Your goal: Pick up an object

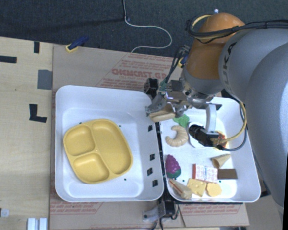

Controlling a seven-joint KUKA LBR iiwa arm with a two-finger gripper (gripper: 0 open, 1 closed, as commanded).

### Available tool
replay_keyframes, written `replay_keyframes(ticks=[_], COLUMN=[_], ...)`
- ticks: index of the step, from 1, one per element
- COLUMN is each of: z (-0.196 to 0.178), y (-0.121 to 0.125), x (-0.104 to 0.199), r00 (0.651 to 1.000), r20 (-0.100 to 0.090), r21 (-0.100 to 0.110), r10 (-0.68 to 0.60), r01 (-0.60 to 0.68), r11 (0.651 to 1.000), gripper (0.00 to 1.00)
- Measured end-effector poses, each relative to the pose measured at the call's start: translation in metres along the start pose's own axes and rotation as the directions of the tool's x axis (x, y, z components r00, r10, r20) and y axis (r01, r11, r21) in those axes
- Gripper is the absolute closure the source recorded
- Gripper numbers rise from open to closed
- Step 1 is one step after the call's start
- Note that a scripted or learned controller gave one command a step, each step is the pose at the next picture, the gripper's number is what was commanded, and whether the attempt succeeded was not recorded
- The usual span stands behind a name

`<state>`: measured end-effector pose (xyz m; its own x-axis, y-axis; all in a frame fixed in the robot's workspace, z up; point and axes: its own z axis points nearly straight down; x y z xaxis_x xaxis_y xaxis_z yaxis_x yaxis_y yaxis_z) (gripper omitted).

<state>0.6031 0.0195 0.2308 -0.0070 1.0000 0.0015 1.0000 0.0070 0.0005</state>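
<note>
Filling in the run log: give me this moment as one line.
arm: over bins' divider | gripper: holding tan piece | croissant: right bin | yellow tray: left bin

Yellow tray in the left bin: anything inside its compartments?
The yellow tray shows three compartments, all bare yellow plastic. It lies flat in the left bin, so the bin floor beneath it is hidden.

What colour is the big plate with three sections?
The divided plate is yellow, lying in the left bin; the camera view shows it clearly.
</note>
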Motion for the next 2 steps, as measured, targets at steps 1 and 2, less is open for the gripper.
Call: replay_keyframes(ticks=[1, 2], z=[0.009, -0.003], y=[0.04, 0.045], x=[0.042, 0.068], r00=[1.0, 1.0], r20=[0.001, 0.001], r21=[0.0, 0.001], r10=[0.001, 0.003], r01=[-0.001, -0.003], r11=[1.0, 1.0], gripper=[1.0, 1.0])
